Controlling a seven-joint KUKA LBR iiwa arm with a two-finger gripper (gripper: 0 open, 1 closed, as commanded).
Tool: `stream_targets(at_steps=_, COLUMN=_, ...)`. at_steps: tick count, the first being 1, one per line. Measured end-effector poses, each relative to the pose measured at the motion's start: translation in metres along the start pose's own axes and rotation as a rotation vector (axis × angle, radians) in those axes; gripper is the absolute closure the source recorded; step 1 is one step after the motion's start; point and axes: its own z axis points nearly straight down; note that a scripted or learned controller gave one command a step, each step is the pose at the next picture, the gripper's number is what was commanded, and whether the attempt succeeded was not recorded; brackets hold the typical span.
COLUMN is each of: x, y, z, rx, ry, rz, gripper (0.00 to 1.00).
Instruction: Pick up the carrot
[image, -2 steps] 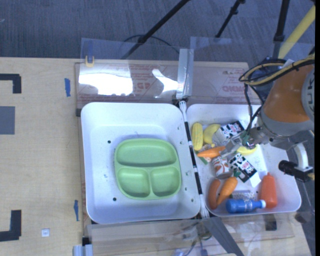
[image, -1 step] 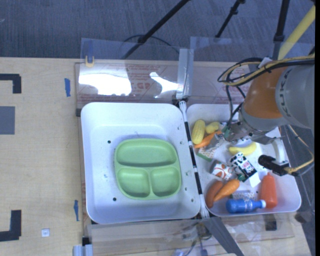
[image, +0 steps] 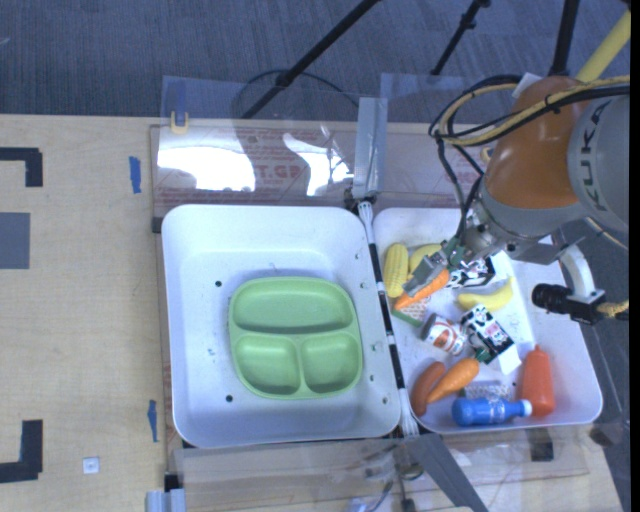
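Small orange tapered plastic carrot (image: 424, 290) lies tilted in right white bin (image: 585, 400), upper-left part, at 7 o'clock from two-finger gripper (image: 452, 262), beside yellow corn cob (image: 397, 264).
Gripper low over pile; finger state: cannot tell.
Judgement: carrot light, rigid, smooth, likely slippery; grasp across thick middle.
Crowded: second orange carrot-like piece (image: 455, 376) at 5 o'clock.
Left white bin (image: 190, 330) holds green divided plate (image: 294, 335).

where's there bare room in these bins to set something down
The left bin has a bare white band all round the green divided plate, widest along its far side. The right bin is crowded: corn, carrot, blue bottle and others, with the gripper among them. Its right edge has a bare strip.
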Motion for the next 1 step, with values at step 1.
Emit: stream_targets(at_steps=1, x=-0.0420, y=0.0036, z=-0.0001, rx=0.000, ry=-0.001, rz=0.014, gripper=0.00)
